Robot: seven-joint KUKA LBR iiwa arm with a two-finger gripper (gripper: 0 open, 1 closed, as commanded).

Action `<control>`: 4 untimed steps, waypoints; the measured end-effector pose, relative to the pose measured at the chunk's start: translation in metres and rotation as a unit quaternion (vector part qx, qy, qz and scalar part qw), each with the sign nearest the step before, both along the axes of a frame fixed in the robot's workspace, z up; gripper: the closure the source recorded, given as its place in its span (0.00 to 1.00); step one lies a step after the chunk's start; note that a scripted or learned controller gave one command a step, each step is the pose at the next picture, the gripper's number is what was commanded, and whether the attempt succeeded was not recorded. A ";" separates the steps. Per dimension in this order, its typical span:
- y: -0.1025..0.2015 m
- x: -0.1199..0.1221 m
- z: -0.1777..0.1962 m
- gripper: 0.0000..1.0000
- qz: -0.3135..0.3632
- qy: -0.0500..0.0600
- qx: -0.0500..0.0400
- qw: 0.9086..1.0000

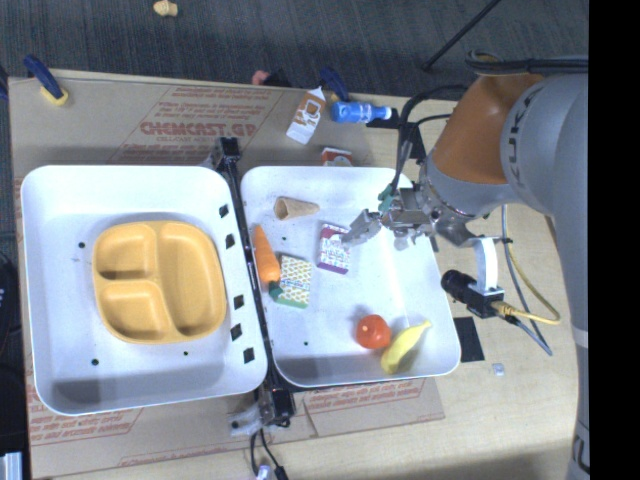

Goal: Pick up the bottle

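The small blue plastic bottle (352,113) is seen lying on the cardboard outside the right white bin (300,353), beyond its far rim, long axis left-to-right. The two-finger gripper (362,226) is held inside the bin, apparently carrying nothing; its finger spread cannot be judged.

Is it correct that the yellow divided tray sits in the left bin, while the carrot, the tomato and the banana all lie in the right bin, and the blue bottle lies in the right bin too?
Not quite. The camera view shows the blue bottle outside the bins, on the bench beyond the right bin's far edge. The rest holds: the yellow divided tray sits in the left bin, and the carrot, tomato and banana lie in the right bin.
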State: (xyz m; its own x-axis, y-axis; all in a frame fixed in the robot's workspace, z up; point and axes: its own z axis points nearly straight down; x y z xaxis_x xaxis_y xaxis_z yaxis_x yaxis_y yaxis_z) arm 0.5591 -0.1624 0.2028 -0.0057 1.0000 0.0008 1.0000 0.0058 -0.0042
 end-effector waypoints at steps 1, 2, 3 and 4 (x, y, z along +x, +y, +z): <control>0.000 0.000 0.010 1.00 0.002 0.001 0.000 1.000; -0.043 -0.046 0.037 1.00 -0.100 0.001 0.000 0.995; -0.042 -0.082 -0.009 1.00 -0.228 0.001 0.000 0.974; -0.022 -0.083 0.004 1.00 -0.418 0.000 -0.001 0.909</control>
